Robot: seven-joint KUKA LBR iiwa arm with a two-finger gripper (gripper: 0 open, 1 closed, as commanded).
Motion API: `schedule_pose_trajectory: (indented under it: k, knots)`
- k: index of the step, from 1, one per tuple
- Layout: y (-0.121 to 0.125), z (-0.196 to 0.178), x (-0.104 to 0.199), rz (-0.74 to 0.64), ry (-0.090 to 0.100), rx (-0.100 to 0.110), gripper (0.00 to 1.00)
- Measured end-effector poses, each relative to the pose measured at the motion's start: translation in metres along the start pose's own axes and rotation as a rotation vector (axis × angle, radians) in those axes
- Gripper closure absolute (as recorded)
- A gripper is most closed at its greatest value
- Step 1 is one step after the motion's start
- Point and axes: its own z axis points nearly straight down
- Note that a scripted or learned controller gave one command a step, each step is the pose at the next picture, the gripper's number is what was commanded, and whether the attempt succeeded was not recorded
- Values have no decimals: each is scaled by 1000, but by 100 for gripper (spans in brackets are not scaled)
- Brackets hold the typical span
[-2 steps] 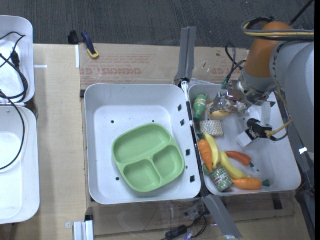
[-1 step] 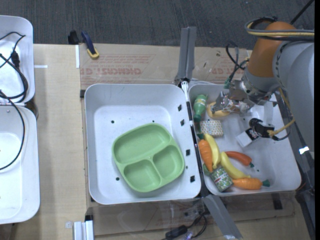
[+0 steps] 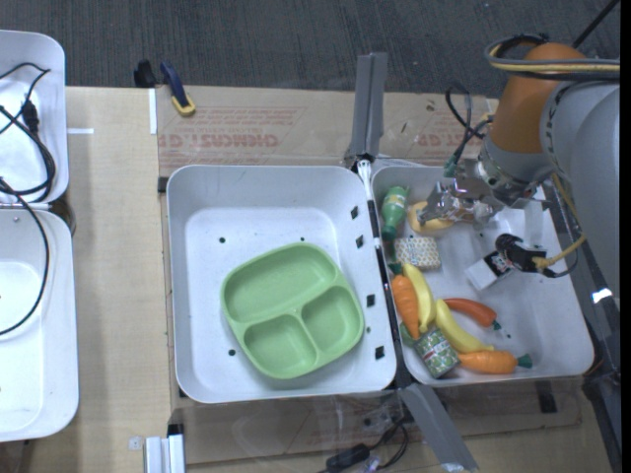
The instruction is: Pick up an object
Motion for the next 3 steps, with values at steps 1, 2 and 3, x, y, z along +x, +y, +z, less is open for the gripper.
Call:
schedule_pose_trajectory:
  k: [1, 2, 3]
  knots:
    - [0, 0, -2, 4, 0, -1, 0]
    - [0, 0, -1, 0, -5, -3, 0]
    - [0, 0, -2, -1, -3, -2, 0]
